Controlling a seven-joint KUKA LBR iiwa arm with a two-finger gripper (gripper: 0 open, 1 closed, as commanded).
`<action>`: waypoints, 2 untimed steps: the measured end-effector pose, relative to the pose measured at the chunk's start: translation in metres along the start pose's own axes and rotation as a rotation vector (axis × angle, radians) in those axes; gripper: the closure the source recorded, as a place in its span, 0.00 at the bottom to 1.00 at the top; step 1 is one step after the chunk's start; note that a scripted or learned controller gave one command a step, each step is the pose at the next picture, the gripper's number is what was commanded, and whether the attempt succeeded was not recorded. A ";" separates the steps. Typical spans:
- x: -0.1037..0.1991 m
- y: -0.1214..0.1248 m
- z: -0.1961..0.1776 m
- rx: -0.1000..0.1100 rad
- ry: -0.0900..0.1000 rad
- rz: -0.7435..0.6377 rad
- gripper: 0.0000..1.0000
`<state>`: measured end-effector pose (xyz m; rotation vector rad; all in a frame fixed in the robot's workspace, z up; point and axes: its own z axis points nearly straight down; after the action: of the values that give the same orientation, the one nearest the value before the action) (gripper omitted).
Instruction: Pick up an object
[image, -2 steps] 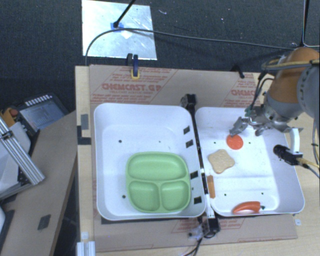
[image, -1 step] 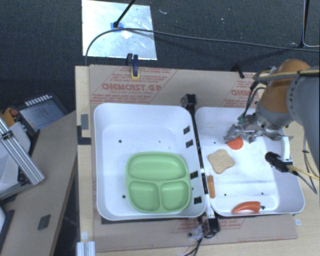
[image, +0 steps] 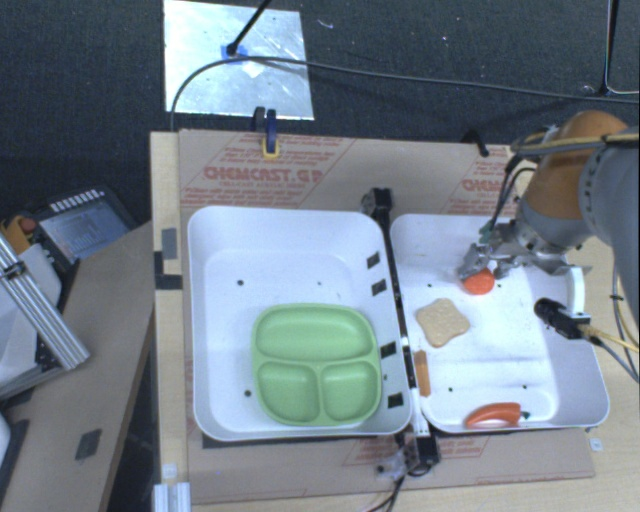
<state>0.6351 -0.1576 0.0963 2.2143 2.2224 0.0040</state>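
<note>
1. In the right bin (image: 580, 395), the gripper (image: 480, 268) sits low over a small orange-red object (image: 480, 284); its grip cannot be made out.
2. A tan slice (image: 442, 322) lies nearby.
3. The left bin (image: 215, 240) holds a green divided plate (image: 315, 362).

Two white bins (image: 215, 330), one green tray (image: 315, 362), three orange pieces (image: 479, 284), one cracker (image: 442, 322)

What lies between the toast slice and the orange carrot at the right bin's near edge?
Bare white floor of the right bin separates toast from carrot, per camera view.
</note>
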 end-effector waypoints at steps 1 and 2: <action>0.001 0.010 -0.048 -0.002 0.000 -0.001 1.00; -0.006 0.016 -0.096 -0.002 -0.001 -0.002 1.00</action>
<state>0.6506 -0.1631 0.1924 2.2104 2.2231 0.0059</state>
